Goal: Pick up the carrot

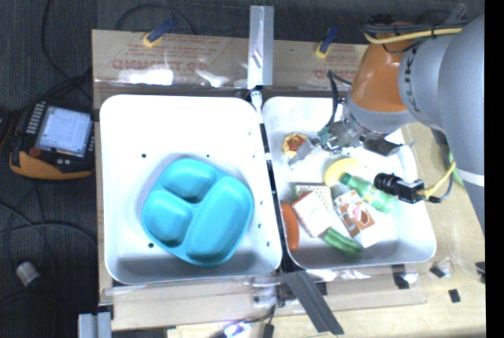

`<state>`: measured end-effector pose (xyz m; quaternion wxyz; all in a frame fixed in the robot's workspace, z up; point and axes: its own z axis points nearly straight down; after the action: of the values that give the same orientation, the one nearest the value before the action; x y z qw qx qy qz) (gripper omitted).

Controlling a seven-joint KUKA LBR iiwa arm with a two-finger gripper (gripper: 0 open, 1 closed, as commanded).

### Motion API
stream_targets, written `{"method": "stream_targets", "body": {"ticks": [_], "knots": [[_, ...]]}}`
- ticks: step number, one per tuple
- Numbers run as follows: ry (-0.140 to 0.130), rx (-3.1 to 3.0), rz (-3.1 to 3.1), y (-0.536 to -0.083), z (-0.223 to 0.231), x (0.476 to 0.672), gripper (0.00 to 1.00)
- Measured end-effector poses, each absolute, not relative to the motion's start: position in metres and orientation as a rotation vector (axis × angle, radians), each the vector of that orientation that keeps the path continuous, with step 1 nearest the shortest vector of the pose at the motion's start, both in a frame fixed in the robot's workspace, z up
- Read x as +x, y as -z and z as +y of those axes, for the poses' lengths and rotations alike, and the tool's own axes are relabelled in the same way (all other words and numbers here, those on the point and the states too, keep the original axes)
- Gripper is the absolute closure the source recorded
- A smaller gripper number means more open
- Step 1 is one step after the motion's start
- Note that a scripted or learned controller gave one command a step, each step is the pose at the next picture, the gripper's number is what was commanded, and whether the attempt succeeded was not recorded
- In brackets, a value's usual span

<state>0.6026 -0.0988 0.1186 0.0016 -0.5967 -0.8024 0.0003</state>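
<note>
Carrot (290, 224) lies against the left wall of the right bin (421, 246), near side, well apart from the gripper (337, 135) poised farther back; how wide it stands open cannot be told.

Camera view: one fixed camera sitting above the counter (118, 45), looking down at a slant. Framing at middle distance, taking in the left bin (118, 124) toward 9 o'clock and the right bin (421, 246) toward 3 o'clock, side by side. Dark floor showing around 12 and 9 o'clock. Arm (441, 68) entering from 2 o'clock.
</note>
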Motion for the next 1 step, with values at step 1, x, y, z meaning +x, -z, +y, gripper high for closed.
{"method": "stream_targets", "body": {"ticks": [1], "knots": [[0.000,-1.787,-2.585,-0.1417,-0.1205,0.6523,0.00]]}}
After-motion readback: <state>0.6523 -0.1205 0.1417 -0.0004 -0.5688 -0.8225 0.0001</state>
